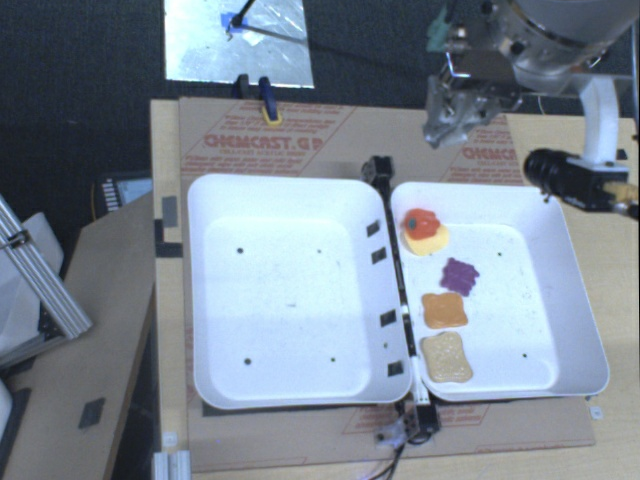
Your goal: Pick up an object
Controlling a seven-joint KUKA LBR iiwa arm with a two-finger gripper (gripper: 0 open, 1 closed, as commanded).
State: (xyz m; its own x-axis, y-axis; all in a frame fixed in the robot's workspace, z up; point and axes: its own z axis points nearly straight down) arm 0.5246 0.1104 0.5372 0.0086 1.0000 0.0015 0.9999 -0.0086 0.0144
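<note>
The right bin [560, 298] holds a row of small items near its left wall. At the top is a red and yellow piece [423, 230], below it a purple piece [460, 275], then an orange slab [445, 310] and a tan slab [447, 357]. My gripper [447, 128] hangs above the bench just beyond the right bin's far edge, higher than the items and apart from all of them. I see nothing held under it.
The left bin [285, 288] sits beside the right one, with a black clip strip [393, 278] along the seam. A black camera-like device [570, 178] juts in at the right bin's far right corner. A shiny sheet [238, 28] lies behind the bench.
</note>
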